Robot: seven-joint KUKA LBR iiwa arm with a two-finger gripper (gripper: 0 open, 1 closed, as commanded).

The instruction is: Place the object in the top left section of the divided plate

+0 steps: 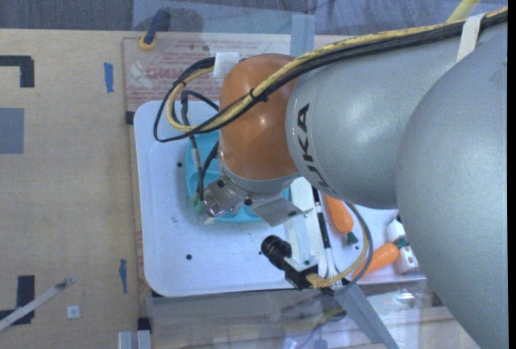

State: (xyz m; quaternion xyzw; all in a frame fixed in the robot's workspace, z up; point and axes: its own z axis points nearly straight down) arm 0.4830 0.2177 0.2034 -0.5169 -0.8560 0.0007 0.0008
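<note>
A light blue divided plate (pixel 198 167) lies in the left white bin (pixel 161 247), mostly covered by the arm. The orange wrist band (pixel 254 126) hangs right over it. Below the band, the grey metal of my gripper (pixel 215 201) points down at the plate's left part. A small green bit (pixel 196 199) shows at the plate's rim beside the gripper; I cannot tell what it is. The plate's sections are hidden beneath the arm.
Two orange carrot-like items (pixel 343 217) (pixel 382 256) lie in the right bin, near a white object (pixel 405 257). A black cable plug (pixel 275 247) hangs off the arm above the left bin's floor. The wooden bench (pixel 64 202) stretches to the left.
</note>
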